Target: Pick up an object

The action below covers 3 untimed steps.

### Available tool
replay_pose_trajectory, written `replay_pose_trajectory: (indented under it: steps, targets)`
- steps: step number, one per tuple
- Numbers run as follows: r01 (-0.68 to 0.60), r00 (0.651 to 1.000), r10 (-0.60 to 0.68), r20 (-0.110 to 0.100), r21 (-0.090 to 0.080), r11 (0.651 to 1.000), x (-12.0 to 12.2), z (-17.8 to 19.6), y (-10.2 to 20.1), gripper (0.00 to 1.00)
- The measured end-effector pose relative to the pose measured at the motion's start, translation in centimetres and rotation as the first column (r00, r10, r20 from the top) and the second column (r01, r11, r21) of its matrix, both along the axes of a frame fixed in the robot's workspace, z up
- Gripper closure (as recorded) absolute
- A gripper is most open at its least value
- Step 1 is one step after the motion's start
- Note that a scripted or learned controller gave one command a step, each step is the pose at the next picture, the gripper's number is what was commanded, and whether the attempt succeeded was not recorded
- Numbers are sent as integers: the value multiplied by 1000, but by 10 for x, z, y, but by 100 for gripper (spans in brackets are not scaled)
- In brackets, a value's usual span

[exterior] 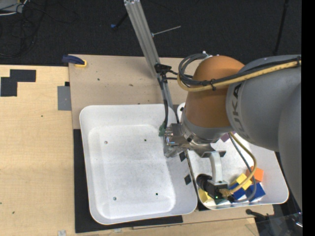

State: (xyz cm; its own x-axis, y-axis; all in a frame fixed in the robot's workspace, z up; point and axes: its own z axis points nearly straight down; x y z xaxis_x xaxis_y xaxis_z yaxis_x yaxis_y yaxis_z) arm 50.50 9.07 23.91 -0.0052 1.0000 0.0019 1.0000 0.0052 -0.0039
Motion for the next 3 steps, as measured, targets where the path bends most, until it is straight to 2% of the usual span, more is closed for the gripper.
replay_pose_trajectory:
  steps: [1,2,3]
  targets:
    - [5,1000,-5,0,-3,1000,12,-8,5,100]
    - [10,1000,-10,-2,-3,1000,-8,-9,4,100]
    - [9,1000,-9,-1,-3,1000,-7,-9,4,0]
